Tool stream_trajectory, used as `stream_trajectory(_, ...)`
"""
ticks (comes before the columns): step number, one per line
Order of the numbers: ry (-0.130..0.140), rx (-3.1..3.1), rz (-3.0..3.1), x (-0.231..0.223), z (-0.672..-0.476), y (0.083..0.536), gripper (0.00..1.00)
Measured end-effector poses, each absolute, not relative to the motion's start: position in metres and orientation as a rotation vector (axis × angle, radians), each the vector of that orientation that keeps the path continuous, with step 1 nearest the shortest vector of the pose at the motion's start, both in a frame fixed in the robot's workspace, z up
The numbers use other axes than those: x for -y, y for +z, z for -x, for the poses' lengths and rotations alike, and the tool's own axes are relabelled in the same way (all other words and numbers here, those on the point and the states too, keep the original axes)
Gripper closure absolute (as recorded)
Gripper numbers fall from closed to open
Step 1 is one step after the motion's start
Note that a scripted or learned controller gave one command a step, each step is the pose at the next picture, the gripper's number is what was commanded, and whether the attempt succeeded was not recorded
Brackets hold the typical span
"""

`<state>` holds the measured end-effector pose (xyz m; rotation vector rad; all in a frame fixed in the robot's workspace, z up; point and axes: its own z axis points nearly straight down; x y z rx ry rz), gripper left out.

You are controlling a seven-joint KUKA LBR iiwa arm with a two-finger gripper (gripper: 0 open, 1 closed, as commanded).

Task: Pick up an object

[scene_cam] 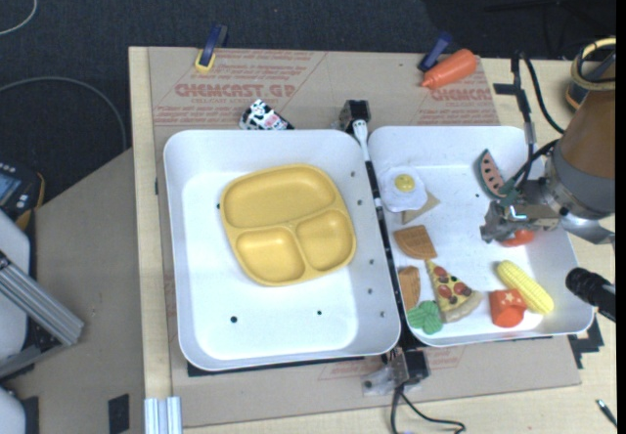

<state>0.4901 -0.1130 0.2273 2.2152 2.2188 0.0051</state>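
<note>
Camera view, near to far. Right bin (548, 325) contents: green broccoli piece (424, 317), pizza slice (452, 289), red piece (508, 308), yellow corn cob (525, 286), brown toast (418, 242), fried egg (403, 186), watermelon slice (488, 173). End effector (509, 224) is low over a red object (519, 237) near the right wall; finger state cannot be determined. Left bin (196, 305) holds a yellow three-compartment tray (287, 223). Desk (156, 90) board reads "CHEMCAST GP" in red.

Cardboard-topped bench (147, 227) — two white bins (186, 246), clamps at back edge (208, 48), small black-and-white toy (262, 115)
</note>
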Motion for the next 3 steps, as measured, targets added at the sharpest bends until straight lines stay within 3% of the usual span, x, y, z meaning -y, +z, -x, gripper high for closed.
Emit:
stream_trajectory(1, 0.005, -2.221, -2.212, 0.102, -0.545, 0.236, 1.00)
stream_trajectory(2, 0.004, -2.222, -2.215, 0.093, -0.578, 0.231, 1.00)
stream_trajectory(3, -0.002, -2.224, -2.220, 0.092, -0.585, 0.214, 1.00)
